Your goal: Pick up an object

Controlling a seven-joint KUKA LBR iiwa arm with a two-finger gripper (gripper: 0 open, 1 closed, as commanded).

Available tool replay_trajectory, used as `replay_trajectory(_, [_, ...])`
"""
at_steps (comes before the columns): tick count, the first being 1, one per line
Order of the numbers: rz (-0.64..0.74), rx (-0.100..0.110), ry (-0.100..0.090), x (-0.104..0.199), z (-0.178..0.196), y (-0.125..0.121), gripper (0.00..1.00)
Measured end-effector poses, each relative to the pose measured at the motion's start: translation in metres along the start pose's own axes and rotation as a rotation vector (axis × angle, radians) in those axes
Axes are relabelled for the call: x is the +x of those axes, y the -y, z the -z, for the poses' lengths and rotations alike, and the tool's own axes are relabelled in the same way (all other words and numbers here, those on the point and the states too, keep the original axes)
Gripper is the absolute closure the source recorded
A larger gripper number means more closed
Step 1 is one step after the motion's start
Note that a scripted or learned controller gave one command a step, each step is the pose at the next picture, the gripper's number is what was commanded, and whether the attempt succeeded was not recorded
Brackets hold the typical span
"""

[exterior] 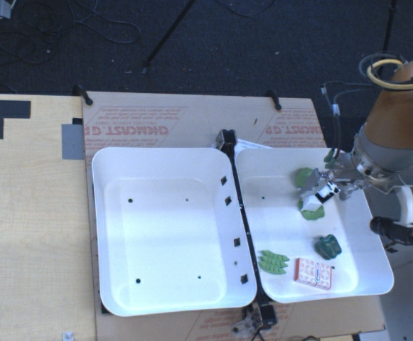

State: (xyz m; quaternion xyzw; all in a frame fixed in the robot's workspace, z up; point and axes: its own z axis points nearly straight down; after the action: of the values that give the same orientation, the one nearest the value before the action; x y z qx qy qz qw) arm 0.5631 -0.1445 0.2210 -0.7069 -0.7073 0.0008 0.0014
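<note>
The arm comes in from three o'clock, and its jaws sit low over the right bin, toward that bin's one o'clock corner. Beneath and beside them lie two pale green pieces: one just at their ten o'clock, the other at their seven o'clock with something white on top. The jaws are too small and cluttered here to tell whether they are wide or narrow, and nothing can be seen pinched between them, so I would not count anything as held.

By my reading the task is at the reaching stage: the arm is down among the things, but no lift has happened and all the objects rest on the bin floor. What remains is a firm closure on one piece and a clean rise.

Other candidates lie toward the bin's six o'clock side: a dark teal lump, a bright green pod-shaped toy near the divider, and a small red-and-white packet at the teal lump's seven o'clock. The packet's print is too fine to read.

The left bin shows a few dark dots on its floor. Both bins rest on a cardboard sheet over the tabletop; its red print reads upside down, apparently "CHEMCRAFT", though the letters are faint.
</note>
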Motion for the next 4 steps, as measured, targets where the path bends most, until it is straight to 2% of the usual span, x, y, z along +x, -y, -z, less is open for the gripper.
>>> replay_trajectory(1, [-0.008, 0.002, 0.000, -0.055, -0.139, 0.032, 0.00])
replay_trajectory(2, [0.001, -0.002, 0.000, -0.056, -0.133, 0.012, 0.00])
replay_trajectory(3, [-0.003, 0.003, -0.001, -0.041, -0.134, 0.050, 0.00])
replay_trajectory(4, [0.001, -0.001, 0.000, -0.030, -0.134, 0.044, 0.00])
